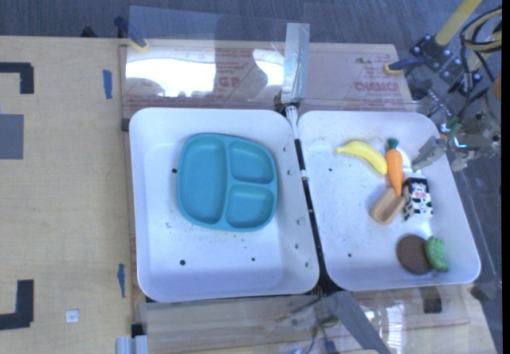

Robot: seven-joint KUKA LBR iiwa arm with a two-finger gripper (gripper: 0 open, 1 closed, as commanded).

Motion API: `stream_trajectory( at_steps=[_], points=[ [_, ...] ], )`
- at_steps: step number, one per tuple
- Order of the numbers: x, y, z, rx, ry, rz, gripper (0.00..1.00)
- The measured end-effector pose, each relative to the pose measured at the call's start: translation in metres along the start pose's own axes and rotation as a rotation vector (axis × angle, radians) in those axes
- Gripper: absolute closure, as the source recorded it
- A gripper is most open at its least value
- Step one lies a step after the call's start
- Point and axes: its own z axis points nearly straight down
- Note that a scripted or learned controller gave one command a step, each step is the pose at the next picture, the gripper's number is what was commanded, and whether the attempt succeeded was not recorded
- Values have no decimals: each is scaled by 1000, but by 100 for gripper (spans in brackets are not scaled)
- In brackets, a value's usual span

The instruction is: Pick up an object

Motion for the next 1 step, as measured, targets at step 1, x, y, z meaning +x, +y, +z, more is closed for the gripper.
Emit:
stream_trajectory(
  at_steps=[1],
  points=[
    [21, 45, 102, -5, -2, -92, 0]
  ],
)
